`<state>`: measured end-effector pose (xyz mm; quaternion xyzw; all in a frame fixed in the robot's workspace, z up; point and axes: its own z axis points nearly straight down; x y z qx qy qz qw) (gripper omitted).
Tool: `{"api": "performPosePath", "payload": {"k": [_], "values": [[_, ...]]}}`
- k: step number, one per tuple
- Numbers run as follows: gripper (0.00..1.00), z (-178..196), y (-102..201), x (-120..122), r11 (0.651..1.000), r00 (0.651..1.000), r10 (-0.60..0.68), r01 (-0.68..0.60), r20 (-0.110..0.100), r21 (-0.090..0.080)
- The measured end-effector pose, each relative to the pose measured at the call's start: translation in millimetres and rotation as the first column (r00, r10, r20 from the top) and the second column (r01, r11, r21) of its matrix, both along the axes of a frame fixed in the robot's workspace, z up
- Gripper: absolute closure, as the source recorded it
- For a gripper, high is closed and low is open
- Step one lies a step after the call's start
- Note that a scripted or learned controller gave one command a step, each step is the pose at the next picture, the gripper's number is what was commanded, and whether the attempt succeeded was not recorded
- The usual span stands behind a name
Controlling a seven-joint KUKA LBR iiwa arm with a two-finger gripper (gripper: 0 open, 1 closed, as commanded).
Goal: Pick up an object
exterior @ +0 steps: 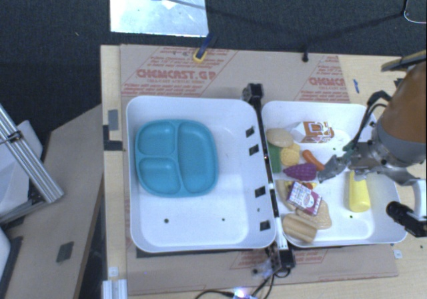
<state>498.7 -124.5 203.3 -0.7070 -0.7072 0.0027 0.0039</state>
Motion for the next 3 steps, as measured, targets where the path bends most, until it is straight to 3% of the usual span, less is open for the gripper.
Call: {"api": "performPosePath", "payload": {"k": [1,3], "values": [[0.00,5,0,3,1.000,1.000,0.003,-0.003,0.011,-0.002],[0.00,-91,9,13,1.000,1.000,0.000,0.000,0.012,-0.001]]}}
